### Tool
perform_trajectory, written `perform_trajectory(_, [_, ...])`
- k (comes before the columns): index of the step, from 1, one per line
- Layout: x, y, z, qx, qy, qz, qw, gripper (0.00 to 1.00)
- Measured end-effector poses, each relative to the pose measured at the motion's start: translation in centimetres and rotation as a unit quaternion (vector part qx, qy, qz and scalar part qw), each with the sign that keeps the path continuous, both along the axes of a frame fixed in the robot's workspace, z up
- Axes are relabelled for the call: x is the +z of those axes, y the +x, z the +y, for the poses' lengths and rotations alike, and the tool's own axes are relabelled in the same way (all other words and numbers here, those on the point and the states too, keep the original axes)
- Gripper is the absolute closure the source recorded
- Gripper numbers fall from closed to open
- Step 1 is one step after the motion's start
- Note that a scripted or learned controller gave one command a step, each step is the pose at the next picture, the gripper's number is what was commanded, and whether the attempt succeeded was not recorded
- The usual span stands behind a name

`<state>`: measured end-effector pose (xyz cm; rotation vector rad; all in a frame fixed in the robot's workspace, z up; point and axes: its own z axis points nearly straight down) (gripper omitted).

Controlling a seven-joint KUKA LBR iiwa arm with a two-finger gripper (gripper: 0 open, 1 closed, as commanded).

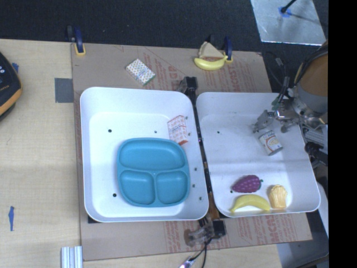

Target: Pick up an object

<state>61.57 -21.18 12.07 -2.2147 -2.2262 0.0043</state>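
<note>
My gripper (272, 121) hangs over the upper right part of the right bin (223, 149), its metal fingers spread open with nothing between them. A small white box with red print (271, 143) lies on the bin floor just in front of the fingertips, apart from them. Along that bin's front edge lie a purple bunch of grapes (246, 183), a yellow banana (251, 204) and a pale yellow corn-like piece (278, 196). In the left bin (95, 149) sit a blue divided plate (153, 171) and a small red-and-white carton (177, 130).
Behind the bins, on the cardboard, lie a second banana with a wedge-shaped toy (211, 60) and a small patterned packet (140, 71). A black and yellow device (5, 85) sits at the far left edge. Clamps hold the bins at the middle seam.
</note>
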Motion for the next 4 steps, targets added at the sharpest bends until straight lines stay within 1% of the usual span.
perform_trajectory(1, [-2.9, -2.3, 1.5, -0.001, 0.0000, 0.000, 1.0000, 0.00])
perform_trajectory(2, [-1.8, -2.2, 1.4, 0.000, -0.0007, 0.001, 1.0000, 1.00])
perform_trajectory(3, [-0.4, 3.9, 7.2, 0.000, 0.0005, 0.000, 1.0000, 1.00])
perform_trajectory(4, [-2.9, 3.9, 11.8, 0.001, 0.0003, 0.000, 1.0000, 1.00])
